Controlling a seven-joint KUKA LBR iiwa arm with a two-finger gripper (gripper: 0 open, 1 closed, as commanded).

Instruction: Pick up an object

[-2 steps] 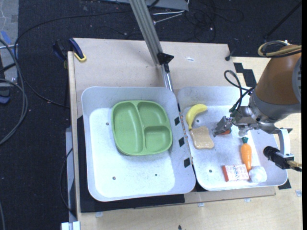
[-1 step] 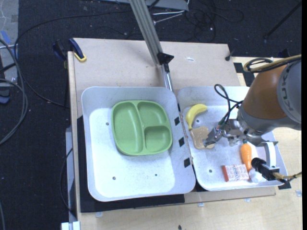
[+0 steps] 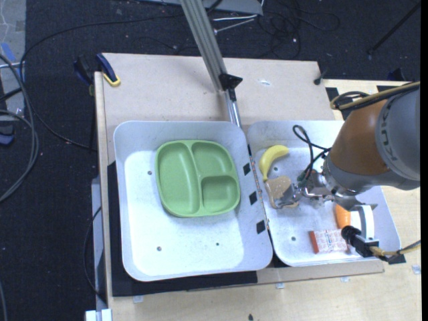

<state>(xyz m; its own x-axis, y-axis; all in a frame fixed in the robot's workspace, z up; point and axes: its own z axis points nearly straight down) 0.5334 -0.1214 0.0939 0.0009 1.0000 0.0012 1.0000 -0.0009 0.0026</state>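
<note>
In the right bin [image 3: 294, 246] a yellow banana [image 3: 273, 158] lies at the far left. Just in front of it lies a tan, blocky object [image 3: 277, 187]. My gripper [image 3: 291, 198] is low over the bin, touching or just beside the tan object's right edge. An orange piece [image 3: 342, 215] lies to the right, under the wrist. A red and white packet [image 3: 326, 241] rests near the bin's front wall.
A green divided plate [image 3: 198, 178] takes up the far half of the left bin [image 3: 134, 246]. A slanted metal pole [image 3: 207, 39] rises behind the bins. The arm's grey and orange body [image 3: 374, 146] covers the right bin's far right.
</note>
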